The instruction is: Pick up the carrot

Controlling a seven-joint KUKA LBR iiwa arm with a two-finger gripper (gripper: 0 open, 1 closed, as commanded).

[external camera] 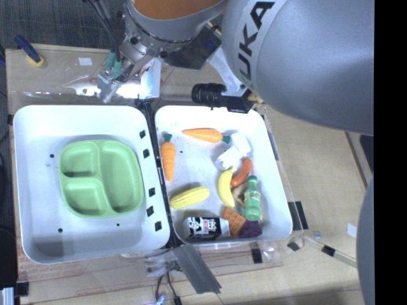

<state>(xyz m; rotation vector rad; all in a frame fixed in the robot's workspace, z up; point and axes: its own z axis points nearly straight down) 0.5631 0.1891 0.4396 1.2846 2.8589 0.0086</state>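
Your gripper [117,75] hangs above the worktop [57,68] just behind the left bin [25,170], well apart from the toys; you cannot tell how its fingers stand. In the right bin [270,164], one carrot [168,160] lies along the left wall, and a second carrot [202,134] lies near the back wall. A green divided plate [100,178] sits in the left bin. A corn cob [189,197] lies just in front of the first carrot.

We see the tool [121,75] above the table [318,170], beyond the bins. The right bin [270,138] holds two carrots [168,160] [202,134], a banana [225,187], corn [189,197] and a bottle [252,199]. The left bin [25,170] holds a green tray [100,178].
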